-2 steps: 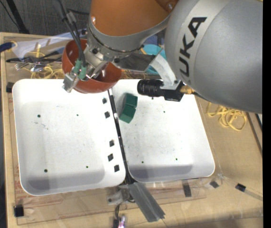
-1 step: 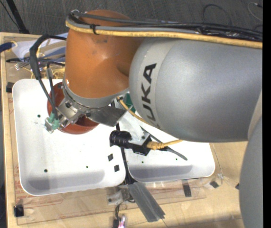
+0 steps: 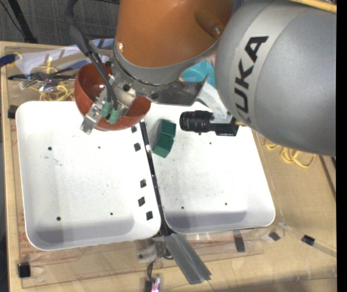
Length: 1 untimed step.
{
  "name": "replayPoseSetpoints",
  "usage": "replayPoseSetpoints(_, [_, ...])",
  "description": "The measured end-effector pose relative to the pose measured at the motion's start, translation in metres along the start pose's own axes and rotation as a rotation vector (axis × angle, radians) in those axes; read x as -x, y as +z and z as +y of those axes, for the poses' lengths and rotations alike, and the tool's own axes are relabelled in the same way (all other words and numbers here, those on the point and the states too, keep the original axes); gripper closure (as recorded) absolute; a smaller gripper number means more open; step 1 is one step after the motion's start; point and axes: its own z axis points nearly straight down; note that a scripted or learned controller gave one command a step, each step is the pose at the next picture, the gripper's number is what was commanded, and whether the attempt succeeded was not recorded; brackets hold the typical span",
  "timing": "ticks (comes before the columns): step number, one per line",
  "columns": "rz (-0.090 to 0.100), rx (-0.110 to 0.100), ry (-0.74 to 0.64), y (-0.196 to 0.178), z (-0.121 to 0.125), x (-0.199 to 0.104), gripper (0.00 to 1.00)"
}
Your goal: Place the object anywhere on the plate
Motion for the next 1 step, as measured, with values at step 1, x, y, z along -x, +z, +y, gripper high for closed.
replayPoseSetpoints(1, [0.004, -0.008, 0.025, 0.2415, 0.0392, -0.0184, 1.00])
